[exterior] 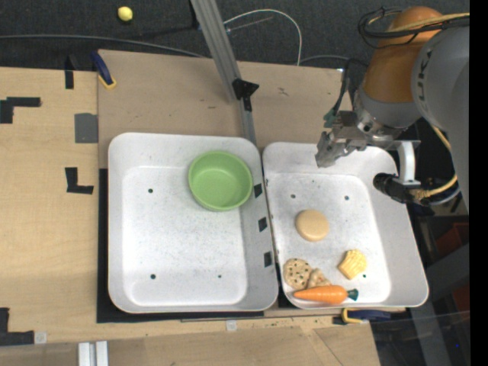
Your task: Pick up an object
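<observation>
My gripper (pixel 329 152) hangs over the far rim of the right bin (pixel 404 258), with nothing seen between its fingers. Below it in that bin lie a round tan bun (pixel 312 225), a yellow ridged piece (pixel 351 264), a brown cookie (pixel 296 270) and an orange carrot (pixel 322 296) along the near wall. A green bowl (pixel 220 179) sits upright in the far part of the left bin (pixel 137 227). The bun is the nearest object to the gripper, some way toward the front.
A grey metal pole (pixel 221 44) slants over the bench behind the bins. A small yellow ball (pixel 125 13) lies on the dark floor at the far left. Cables and a black fitting (pixel 393 185) hang at the right bin's right side.
</observation>
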Controlling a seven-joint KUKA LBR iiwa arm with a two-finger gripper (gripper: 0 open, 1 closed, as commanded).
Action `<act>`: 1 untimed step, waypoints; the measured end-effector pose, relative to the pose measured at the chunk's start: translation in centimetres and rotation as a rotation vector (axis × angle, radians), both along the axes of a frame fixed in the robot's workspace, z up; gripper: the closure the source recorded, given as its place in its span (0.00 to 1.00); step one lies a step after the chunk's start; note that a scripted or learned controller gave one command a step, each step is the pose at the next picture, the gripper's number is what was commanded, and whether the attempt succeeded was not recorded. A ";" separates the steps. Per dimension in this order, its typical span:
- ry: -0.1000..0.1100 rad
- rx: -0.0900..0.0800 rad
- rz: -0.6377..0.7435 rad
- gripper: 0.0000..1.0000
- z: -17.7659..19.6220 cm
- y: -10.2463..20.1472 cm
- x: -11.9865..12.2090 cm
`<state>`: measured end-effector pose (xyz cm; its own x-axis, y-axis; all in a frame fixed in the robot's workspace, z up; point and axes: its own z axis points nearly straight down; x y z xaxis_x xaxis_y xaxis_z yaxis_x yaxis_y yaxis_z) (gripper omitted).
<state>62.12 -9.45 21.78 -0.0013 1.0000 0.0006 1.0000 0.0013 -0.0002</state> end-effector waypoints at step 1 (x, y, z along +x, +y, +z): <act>0.002 0.001 0.004 1.00 0.5 5.0 -1.2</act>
